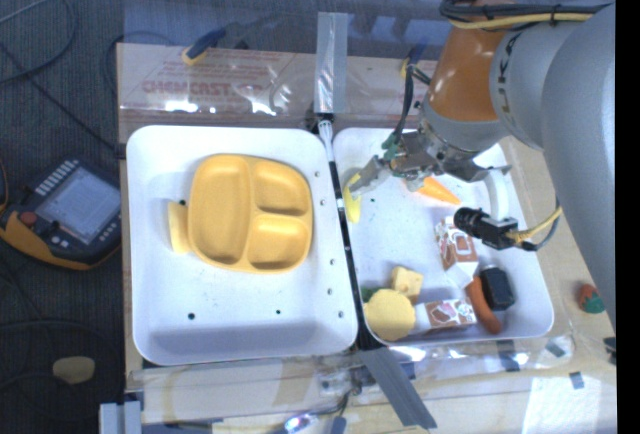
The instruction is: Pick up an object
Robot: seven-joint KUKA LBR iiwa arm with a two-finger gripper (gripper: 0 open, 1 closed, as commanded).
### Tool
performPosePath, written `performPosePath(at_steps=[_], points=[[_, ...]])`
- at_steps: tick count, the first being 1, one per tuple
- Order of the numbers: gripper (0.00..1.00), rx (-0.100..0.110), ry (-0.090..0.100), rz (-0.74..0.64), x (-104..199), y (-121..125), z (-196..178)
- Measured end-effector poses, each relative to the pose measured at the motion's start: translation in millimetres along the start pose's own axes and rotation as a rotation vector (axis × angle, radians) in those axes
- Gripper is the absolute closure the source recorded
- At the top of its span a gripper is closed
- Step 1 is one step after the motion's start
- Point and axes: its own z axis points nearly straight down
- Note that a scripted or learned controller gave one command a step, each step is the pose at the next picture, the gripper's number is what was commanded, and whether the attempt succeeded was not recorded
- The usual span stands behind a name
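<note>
The carrot [440, 189] at the right bin's [520, 322] twelve o'clock looks light, stiff and tapered; we'd pinch its thick middle. We cannot tell the gripper's [400, 162] state.

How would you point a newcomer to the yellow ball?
Look in the right bin, at its near-left corner. The yellow ball sits there, just below a cheese wedge. It is the one round thing; its neighbours are a wedge and a box.

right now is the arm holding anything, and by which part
Cannot be told: the gripper hangs low in the right white bin beside an orange carrot-shaped toy, its grasp hidden.
</note>
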Motion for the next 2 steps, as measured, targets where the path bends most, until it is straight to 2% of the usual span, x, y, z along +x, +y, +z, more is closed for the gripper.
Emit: performPosePath(at_steps=[1,2], points=[[0.0,0.001,0.002,0.131,-94.4,-10.1,45.8],[0.0,-0.007,-0.004,0.032,-130.8,49.7,95.6]])
